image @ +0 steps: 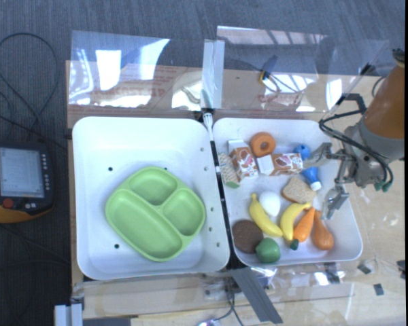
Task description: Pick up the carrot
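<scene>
The carrot is orange with a small green tip and lies near the front of the right bin. It sits between a yellow banana and an orange pear-shaped piece. My gripper hovers over the right side of this bin, just behind and to the right of the carrot. Its two fingers are spread apart and open, one finger ending close above the carrot's thick end. Nothing is between them.
The right bin is crowded: a donut, two small cartons, a bread slice, a white egg, a second banana, a brown cookie, a green lime, blue pieces. A green divided plate lies in the left bin.
</scene>
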Robot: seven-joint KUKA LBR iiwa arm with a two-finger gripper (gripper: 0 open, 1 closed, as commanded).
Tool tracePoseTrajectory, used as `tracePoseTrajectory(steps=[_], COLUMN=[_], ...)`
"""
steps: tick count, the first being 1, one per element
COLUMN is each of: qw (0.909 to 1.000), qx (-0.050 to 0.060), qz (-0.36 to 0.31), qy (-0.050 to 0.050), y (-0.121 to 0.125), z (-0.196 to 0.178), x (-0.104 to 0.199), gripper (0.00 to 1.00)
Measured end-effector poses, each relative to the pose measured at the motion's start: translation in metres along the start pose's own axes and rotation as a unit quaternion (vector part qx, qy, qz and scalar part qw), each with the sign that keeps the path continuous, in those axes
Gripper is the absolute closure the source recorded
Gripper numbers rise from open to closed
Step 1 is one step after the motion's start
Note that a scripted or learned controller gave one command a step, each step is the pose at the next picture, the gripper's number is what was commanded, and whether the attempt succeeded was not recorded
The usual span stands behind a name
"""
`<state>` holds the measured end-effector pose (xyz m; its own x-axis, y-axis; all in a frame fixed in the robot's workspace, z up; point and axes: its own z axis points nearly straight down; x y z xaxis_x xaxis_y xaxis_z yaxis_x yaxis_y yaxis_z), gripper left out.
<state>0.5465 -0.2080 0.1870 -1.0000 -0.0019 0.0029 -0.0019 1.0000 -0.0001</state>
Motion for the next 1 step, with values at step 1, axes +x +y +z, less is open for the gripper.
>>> tracePoseTrajectory(steps=[1], qw=[0.9981], qx=[-0.002], qz=[-0.062], qy=[0.003], y=[0.0684], z=[0.0821], x=[0.0419], gripper=[0.0])
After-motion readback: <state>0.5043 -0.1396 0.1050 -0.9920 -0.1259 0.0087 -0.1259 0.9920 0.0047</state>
